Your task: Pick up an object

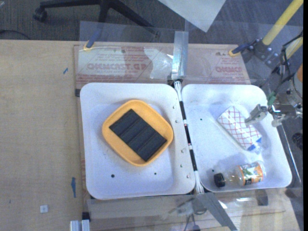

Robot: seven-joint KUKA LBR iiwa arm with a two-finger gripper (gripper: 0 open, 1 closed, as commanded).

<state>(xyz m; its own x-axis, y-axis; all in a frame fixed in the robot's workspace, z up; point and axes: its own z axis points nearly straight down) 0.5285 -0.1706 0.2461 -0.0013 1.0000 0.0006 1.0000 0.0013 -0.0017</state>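
Claw (pixel 260 113) hovered over right bin (pixel 285 154), tip at the red-patterned white packet (pixel 238 126) just to its left; grasp state unclear. Bottle (pixel 243 174) lay below it, yellow tray (pixel 137 131) far left.

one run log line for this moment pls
claw over right bin, above red-patterned packet | grasp: unclear | bottle lying at front of right bin | left bin: yellow dish
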